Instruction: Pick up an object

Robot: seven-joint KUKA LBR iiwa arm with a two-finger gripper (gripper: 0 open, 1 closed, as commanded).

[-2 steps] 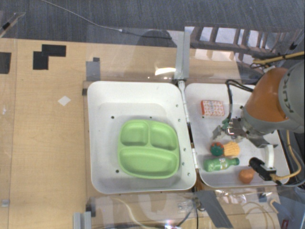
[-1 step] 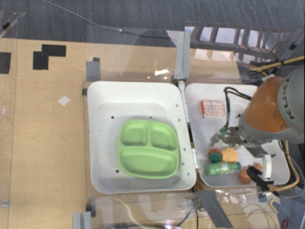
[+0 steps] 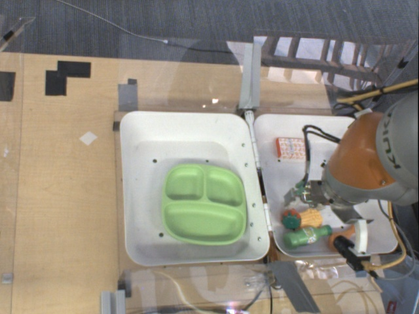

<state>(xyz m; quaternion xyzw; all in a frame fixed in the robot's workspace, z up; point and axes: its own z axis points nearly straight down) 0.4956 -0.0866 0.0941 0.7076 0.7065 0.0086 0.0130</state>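
In the right bin [image 3: 275, 133] lie several small objects. A red-and-white patterned box [image 3: 290, 148] rests near the bin's far side. At the near side are a green bottle [image 3: 306, 236] on its side, a small orange-and-green piece [image 3: 291, 220], and a yellow piece [image 3: 312, 216]. An orange-and-white tool [image 3: 351, 237] lies to the right of these. My gripper [image 3: 298, 195] hangs low over the bin's middle, just above the orange-and-green piece and the yellow piece. Nothing visibly sits in its grip. The grey arm with its orange band [image 3: 357, 159] covers the bin's right part.
The left bin [image 3: 141, 142] holds a green divided plate [image 3: 204, 203]. A raised rim [image 3: 256, 175] separates the two bins. A black cable [image 3: 314, 133] loops from the wrist over the right bin. Wooden bench surface lies to the left.
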